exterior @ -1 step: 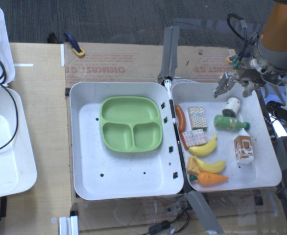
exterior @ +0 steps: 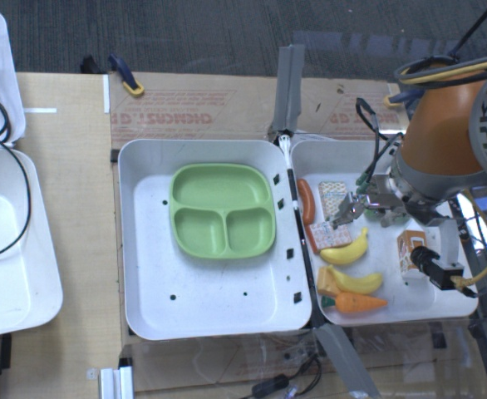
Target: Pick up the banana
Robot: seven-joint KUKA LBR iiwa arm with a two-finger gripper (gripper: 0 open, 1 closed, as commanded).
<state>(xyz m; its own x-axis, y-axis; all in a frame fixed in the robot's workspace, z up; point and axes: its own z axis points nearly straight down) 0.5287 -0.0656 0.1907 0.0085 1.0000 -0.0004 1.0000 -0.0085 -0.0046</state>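
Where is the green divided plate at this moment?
The green divided plate lies in the left white bin, toward its upper middle, across the divider from the right bin holding the bananas and carrot.

2 bananas (exterior: 346, 251) (exterior: 361, 283), 1 carrot (exterior: 361, 303), 1 sausage (exterior: 307, 199), 1 green tray (exterior: 223, 209), 2 white bins (exterior: 144, 248) (exterior: 443, 302).
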